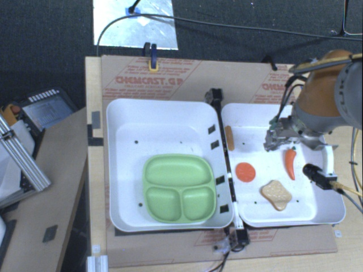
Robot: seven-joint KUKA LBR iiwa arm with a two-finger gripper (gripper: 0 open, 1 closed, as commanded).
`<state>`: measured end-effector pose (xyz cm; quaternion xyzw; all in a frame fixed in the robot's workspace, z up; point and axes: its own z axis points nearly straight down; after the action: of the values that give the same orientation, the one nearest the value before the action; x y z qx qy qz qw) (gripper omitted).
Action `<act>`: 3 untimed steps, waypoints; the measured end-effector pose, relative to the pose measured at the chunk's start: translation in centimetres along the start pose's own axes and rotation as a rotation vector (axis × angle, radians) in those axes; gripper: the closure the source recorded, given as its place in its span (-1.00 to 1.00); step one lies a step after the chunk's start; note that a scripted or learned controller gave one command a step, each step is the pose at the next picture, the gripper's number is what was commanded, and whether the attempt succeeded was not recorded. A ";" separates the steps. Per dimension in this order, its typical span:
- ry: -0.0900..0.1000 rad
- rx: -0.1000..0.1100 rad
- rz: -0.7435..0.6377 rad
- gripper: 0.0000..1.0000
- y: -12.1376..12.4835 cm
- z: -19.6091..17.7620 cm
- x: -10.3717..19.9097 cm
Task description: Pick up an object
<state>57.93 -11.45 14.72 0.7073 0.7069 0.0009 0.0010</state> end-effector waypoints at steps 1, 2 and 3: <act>-0.001 -0.003 -0.004 1.00 0.1 -6.3 -0.4; -0.001 -0.004 -0.005 1.00 0.9 -11.0 -0.2; 0.000 -0.001 -0.005 1.00 1.0 -12.5 -0.2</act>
<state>58.93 -11.68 27.21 0.7056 0.7086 0.0011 0.0014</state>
